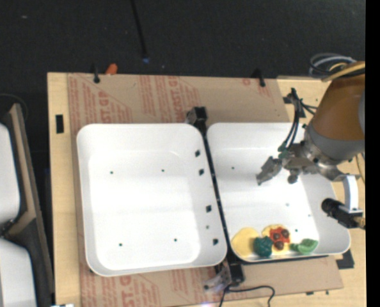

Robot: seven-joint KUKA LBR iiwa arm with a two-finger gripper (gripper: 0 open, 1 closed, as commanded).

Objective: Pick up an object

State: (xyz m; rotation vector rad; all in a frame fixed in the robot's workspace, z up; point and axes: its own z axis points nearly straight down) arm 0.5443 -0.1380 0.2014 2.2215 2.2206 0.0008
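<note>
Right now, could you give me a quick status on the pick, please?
Gripper open, above right bin, holding nothing. Toys clustered at bin's near edge, untouched. Nothing between.

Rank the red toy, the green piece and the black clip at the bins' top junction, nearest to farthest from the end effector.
From the end effector:
1. Red toy, near edge of the right bin.
2. Green piece, right-hand near corner of that bin.
3. Black clip, far end of the divider.

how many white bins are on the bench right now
2. The left bin sits beside the right bin, which has small objects clustered at its near edge, with the gripper over it.
</note>
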